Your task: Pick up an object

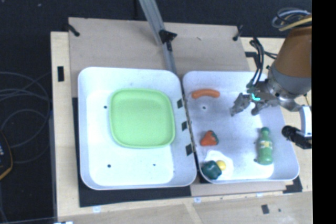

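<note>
Nothing has been picked up yet: the end effector (247,104) hangs with its fingers spread apart and nothing between them, above bare floor in the right bin (239,173). The sausage (205,94), orange pepper (209,138), green bottle (264,146) and fried egg (218,161) all lie in that bin, so choosing, descending and gripping remain.

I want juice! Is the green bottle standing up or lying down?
Lying down. The green bottle rests flat on the floor of the right bin, its whole side showing, its cap toward the bin's far wall.

plate (142,117) pale green | sausage (205,94) orange | bottle (264,146) green | bins (94,165) white
</note>
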